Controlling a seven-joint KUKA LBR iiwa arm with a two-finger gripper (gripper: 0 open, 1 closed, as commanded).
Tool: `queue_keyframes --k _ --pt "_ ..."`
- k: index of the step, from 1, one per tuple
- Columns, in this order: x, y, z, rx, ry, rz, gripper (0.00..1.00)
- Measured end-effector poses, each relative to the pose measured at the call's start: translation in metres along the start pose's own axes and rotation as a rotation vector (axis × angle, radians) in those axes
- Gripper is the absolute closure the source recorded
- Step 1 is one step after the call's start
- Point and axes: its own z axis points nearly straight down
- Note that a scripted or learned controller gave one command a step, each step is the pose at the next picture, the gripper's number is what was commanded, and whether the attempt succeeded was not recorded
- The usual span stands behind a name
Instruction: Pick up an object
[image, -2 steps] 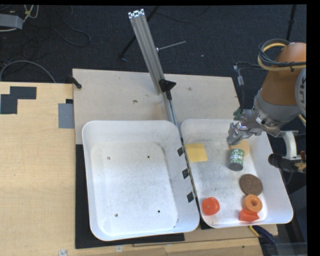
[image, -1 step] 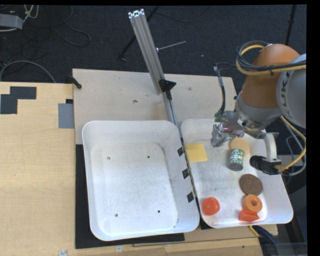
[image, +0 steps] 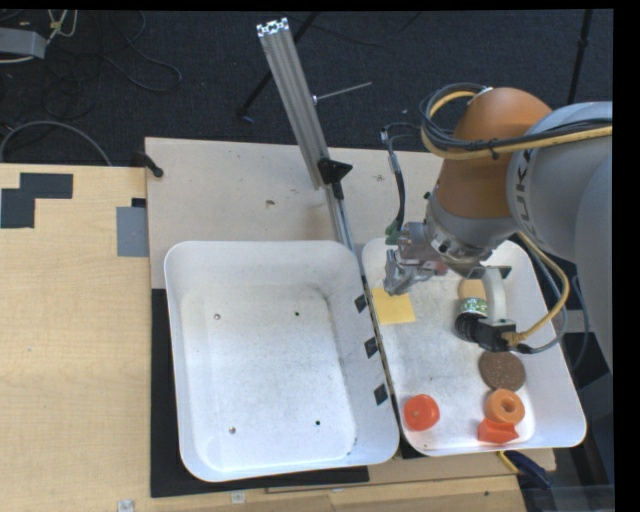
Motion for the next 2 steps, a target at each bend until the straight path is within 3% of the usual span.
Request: queue_keyframes --k 2 --pt "0.099 0.025 -0.015 -0.004 -0.003 0.0 1.0"
